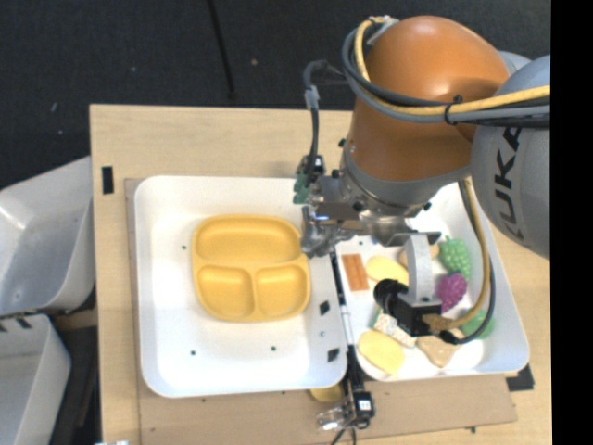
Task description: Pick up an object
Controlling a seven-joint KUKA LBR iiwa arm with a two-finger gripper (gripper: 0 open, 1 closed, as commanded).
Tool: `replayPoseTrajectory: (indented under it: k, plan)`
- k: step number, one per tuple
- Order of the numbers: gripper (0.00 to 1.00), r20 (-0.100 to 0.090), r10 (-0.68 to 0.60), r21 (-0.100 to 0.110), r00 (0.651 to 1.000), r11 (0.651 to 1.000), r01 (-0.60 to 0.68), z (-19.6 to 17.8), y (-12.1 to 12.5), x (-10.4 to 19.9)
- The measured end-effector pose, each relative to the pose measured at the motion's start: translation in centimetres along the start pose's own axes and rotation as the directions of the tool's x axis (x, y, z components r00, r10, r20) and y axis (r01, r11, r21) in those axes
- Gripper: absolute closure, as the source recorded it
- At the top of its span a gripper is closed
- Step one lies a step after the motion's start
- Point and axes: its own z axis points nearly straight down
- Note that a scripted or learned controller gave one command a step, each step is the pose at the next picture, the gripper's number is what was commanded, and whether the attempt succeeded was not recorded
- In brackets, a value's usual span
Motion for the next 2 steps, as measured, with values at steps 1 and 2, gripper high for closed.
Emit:
replayPoseTrajectory:
  k: [1,2]
  plan:
    - [1.0,0.0,-0.004,0.0,1.0,1.0,0.004,8.1,5.8,-1.6]
    - [1.0,-0.005,-0.011,-0.007,1.0,1.0,0.011,4.4,0.2,-1.1]
